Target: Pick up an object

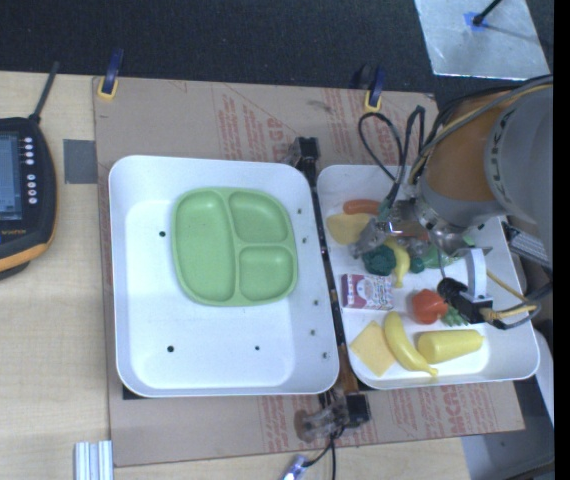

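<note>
Gripper (pixel 393 230): it hangs low over the right bin's far half, under the grey wrist and orange band that reach in from the right.
Jaw state: I cannot tell whether they are released or clenched; metal parts and cables blur together there, and nothing is plainly caught in them.
Directly beneath: a green toy vegetable (pixel 379 262) and a small yellow piece (pixel 400 261) lie just below the jaws, towards the viewer, apparently the nearest things to take.
To the left of the jaws: a pale yellow round piece (pixel 341 228) lies close by, with an orange-red piece (pixel 361 207) just beyond it, towards the far rim.
Nearer the viewer from the jaws: a red-and-white packet (pixel 366 291), then a red tomato (pixel 427 305) with green leaves.
Farthest towards the viewer: a yellow wedge (pixel 371 348), a banana (pixel 403 343) and a yellow corn cob (pixel 450 344) along the near wall.
Long axes: the banana runs slantwise away from the jaws; the cob lies across, left to right.
Key relation: judging by position, the green vegetable is the likeliest target, almost straight under the jaws, needing a short drop rather than a sideways reach.
Right bin (pixel 510 370): white and shallow, holding all the toys.
Left bin (pixel 145 348): well left of the jaws, holding a green divided plate (pixel 205 243).
Beyond: a teach pendant (pixel 0 203) sits at the far left of the bench.
</note>
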Action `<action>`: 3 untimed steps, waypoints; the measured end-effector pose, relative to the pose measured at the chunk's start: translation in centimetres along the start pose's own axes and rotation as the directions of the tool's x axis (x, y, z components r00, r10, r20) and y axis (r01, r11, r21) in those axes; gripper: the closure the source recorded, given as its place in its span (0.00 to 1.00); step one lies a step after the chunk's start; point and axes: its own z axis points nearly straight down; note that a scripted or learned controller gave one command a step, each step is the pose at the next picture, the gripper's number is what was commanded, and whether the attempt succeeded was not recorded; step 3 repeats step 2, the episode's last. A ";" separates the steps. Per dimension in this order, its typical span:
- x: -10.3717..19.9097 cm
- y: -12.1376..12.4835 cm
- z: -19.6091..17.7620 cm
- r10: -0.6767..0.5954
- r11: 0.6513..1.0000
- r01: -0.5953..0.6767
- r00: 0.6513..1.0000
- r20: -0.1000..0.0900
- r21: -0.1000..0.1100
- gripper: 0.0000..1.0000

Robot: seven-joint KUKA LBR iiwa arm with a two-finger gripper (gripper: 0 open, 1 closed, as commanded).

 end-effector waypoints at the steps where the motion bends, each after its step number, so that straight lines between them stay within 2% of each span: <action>1: -0.1 0.0 -1.1 -0.002 1.000 0.002 1.000 0.002 0.000 1.00; 2: 6.1 0.1 -10.2 0.000 1.000 0.000 1.000 -0.002 -0.004 1.00; 3: 6.1 0.1 -10.2 0.000 1.000 0.000 1.000 -0.002 -0.004 1.00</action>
